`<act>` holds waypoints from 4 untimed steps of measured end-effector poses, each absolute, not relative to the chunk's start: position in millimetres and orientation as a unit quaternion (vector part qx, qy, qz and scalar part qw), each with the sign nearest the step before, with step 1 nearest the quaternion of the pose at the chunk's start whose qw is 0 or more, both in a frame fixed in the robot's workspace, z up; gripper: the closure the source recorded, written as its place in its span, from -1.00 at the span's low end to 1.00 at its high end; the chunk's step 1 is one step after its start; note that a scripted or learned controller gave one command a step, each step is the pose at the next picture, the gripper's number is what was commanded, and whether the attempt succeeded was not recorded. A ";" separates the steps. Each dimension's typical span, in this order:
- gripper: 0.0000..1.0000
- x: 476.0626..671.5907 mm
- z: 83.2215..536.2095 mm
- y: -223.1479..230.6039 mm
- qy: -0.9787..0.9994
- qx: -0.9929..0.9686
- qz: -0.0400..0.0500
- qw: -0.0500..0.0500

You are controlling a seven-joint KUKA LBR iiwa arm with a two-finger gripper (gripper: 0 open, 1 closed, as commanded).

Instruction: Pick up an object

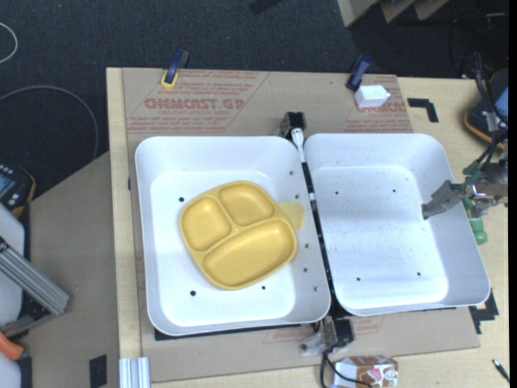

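Observation:
A yellow plate with three compartments [238, 234] lies flat in the left white bin [153, 176], slightly toward that bin's right side. A small pale yellow piece [293, 213] pokes out from under the plate's right edge. My gripper [447, 198] is at the right rim of the right white bin [380, 160], far from the plate. Only a grey tip of it and some dark parts behind show, at the view's right edge. Nothing is seen held by it.
The two bins sit side by side on a cardboard-covered bench, with a black clip [294, 124] at their joint. A white block [372, 96] lies behind the right bin. A green piece [479, 229] shows by the right bin's rim.

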State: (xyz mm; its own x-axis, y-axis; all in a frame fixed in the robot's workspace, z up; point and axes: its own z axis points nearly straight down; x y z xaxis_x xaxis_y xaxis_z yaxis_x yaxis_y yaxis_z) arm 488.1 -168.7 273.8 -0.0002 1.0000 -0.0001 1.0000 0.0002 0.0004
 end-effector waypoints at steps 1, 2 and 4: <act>-1.00 486.5 400.6 -124.5 0.709 0.705 0.005 0.007; -1.00 480.2 505.8 -66.3 0.710 0.705 0.006 0.006; 1.00 478.5 397.8 -52.3 0.707 0.707 -0.004 -0.005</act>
